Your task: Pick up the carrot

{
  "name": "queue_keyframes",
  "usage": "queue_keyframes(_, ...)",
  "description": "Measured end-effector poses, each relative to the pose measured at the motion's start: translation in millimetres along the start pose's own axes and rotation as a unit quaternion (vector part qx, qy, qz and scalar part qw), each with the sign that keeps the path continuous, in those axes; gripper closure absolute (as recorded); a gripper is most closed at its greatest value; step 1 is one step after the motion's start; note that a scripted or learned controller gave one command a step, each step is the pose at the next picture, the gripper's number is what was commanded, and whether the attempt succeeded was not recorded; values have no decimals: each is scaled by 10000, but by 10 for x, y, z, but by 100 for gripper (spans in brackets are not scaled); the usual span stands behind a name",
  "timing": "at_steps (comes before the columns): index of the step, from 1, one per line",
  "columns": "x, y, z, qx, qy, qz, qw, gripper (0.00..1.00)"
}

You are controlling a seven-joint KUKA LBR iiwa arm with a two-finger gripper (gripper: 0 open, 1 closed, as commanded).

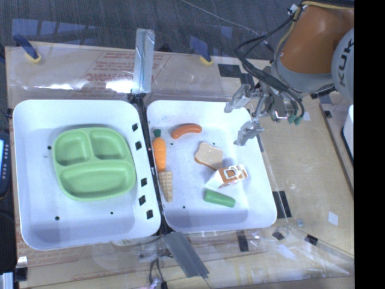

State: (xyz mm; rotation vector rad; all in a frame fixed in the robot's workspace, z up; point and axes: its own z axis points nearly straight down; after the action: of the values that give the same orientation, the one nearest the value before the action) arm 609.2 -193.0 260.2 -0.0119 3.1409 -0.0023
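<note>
Carrot (159,152): lies flat along the left wall of the right bin (255,212), long axis running near-to-far, green top toward the far end, tip almost touching an ice-cream cone (166,185). Same bin: 1 sausage (186,130), 1 bread slice (209,155), 1 small carton (230,175), 1 green block (219,198); left bin (30,221): 1 green 3-compartment plate (93,162). Gripper (243,118): above the right bin's far right corner, fingers spread, holding nothing.

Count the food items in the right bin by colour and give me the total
Orange: 2, the carrot and the sausage
Tan: 2, the bread slice and the ice cream cone
Green: 1, the green piece
White and orange: 1, the small carton
Total: 6
</note>
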Motion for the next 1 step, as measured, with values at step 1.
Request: queue_keyframes(1,-490,-152,1642,-3,-8,365,9993,0)
